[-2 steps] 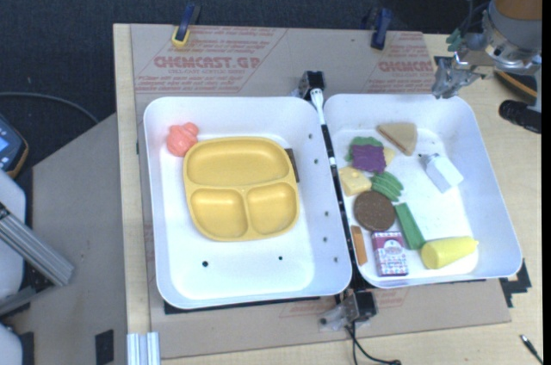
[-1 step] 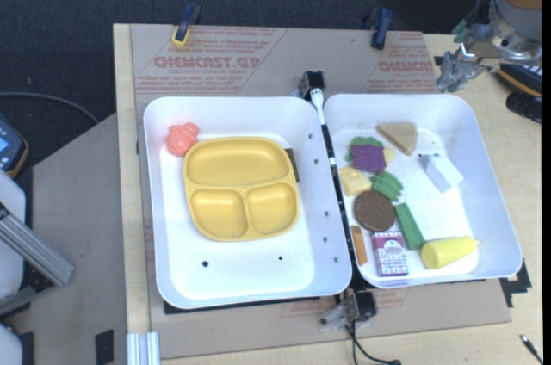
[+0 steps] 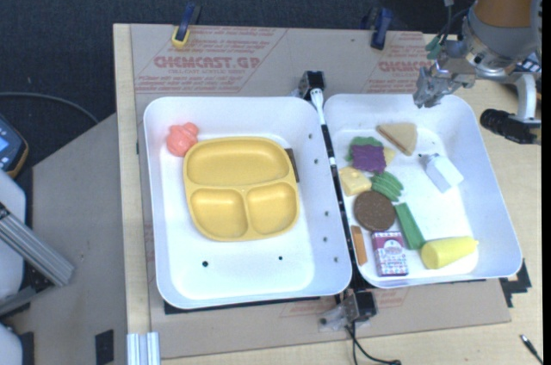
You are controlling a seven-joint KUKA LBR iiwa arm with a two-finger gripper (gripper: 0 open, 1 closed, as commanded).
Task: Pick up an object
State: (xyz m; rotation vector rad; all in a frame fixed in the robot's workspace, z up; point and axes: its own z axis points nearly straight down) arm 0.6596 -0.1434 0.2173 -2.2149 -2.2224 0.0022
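My gripper (image 3: 428,95) hangs above the far edge of the right bin (image 3: 491,182), just beyond a tan sandwich wedge (image 3: 399,136). Nothing shows between its fingers. In that bin lie purple grapes (image 3: 368,155), a yellow cheese piece (image 3: 354,180), a green pea pod (image 3: 388,184), a brown round cookie (image 3: 374,210), a green cucumber stick (image 3: 408,225), a yellow corn cob (image 3: 448,251), a pink carton (image 3: 390,254), an orange carrot stick (image 3: 358,244) and a white-grey block (image 3: 442,172).
The left bin (image 3: 164,208) holds a yellow divided plate (image 3: 242,187) and a pink toy (image 3: 182,139) at its far left corner. Clamps (image 3: 182,26) sit on the board's far edge. A black divider (image 3: 325,148) runs between the bins.
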